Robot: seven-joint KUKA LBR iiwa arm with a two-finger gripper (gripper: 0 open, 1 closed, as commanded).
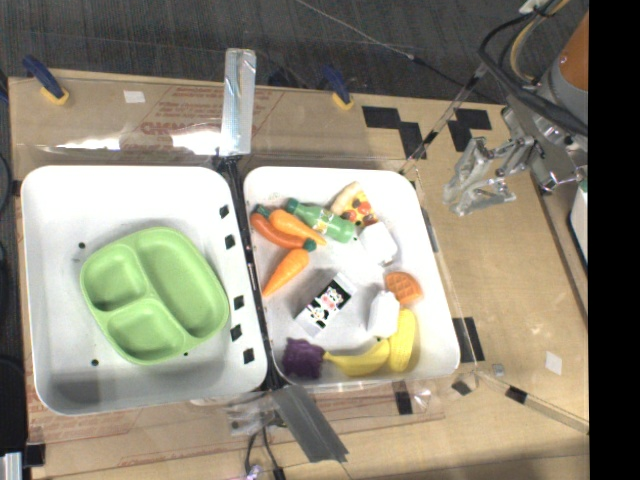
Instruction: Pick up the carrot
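Observation:
Two orange carrots lie in the right bin [428,230]. One carrot [286,271] slants near the bin's left wall, and a second carrot [283,227] lies above it beside a green bottle [322,220]. My gripper [478,181] hangs to the right of the right bin, over the bench, well clear of the carrots. Its fingers stand apart with nothing between them.
The right bin also holds a pizza slice [352,203], a milk carton [325,305], white pieces [379,241], an orange slice [403,287], a banana [385,350] and a purple item [302,358]. A green divided plate [153,293] sits in the left bin [50,368].

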